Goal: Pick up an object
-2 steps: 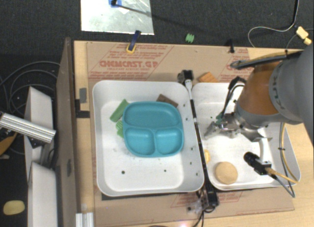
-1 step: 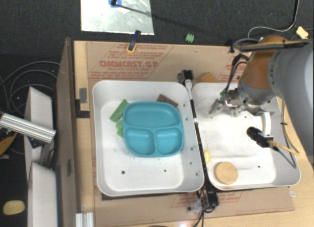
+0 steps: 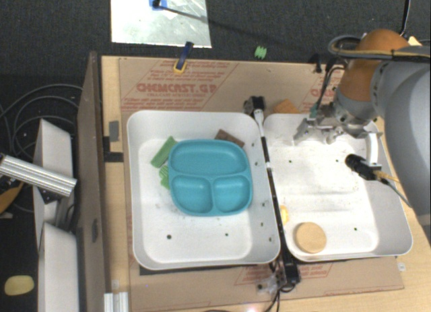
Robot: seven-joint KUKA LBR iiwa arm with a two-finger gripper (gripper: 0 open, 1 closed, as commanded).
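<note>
My gripper (image 3: 315,130) hangs over the far edge of the right bin (image 3: 337,199), on the grey arm that comes in from the right. Nothing shows in it. In that bin a round tan disc (image 3: 311,237) lies near the front edge, and a small yellow piece (image 3: 283,215) sits against the left wall. The left bin (image 3: 145,169) holds a blue divided plate (image 3: 209,176). A green piece (image 3: 162,152) pokes out from under the plate's left side, and a brown piece (image 3: 230,137) lies at its far right corner.
A thin black tool with a pale head (image 3: 256,107) lies along the rims between the two bins. An orange-tan piece (image 3: 286,106) rests on the cardboard just behind the right bin. Cables and a metal bar lie off the bench to the left.
</note>
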